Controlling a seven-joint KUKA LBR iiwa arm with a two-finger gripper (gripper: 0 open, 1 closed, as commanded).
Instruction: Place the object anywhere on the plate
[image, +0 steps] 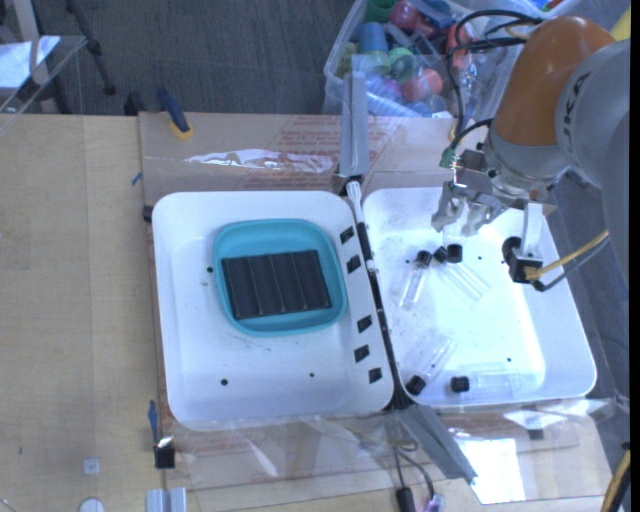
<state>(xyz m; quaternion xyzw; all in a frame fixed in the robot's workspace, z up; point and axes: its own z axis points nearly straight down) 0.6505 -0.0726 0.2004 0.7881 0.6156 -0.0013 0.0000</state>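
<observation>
Overhead, my pincer (462, 218) hangs over the far part of the right bin (560, 345), fingers parted with nothing between them.

Several clear vials with black caps lie in this bin: one vial (413, 280) just below and to the left of my fingertips, a second vial (465, 275) directly beneath them, with two loose-looking caps (448, 254) almost touching the tips; a third vial (428, 365) and a fourth vial (490, 381) rest nearer the bin's front edge, well apart from me. Across the divider, in the left bin (190, 330), sits the teal plate (232, 245) bearing a dark ribbed slab (275, 284), far to my left.
</observation>
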